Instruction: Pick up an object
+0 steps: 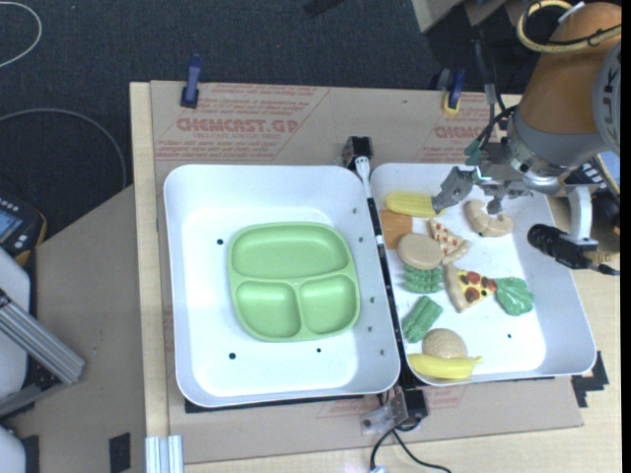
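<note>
The right bin (552, 348) holds several toy foods. Among them are a yellow piece (409, 204), a tan round cookie (421, 253), two pizza slices (449, 236) (469, 289), a beige lump (489, 221), green pieces (422, 315) (514, 296) and a banana (444, 367). My gripper (473, 193) hangs over the far part of this bin, between the yellow piece and the beige lump. It is open, with its two fingers (451, 187) spread apart and nothing between them.
The left bin (192, 264) bears a green divided plate (293, 279). A black divider strip (380, 254) runs between the bins. Blue clamps (190, 82) (454, 92) sit on the bench's far edge. The arm's orange band (582, 37) is at upper right.
</note>
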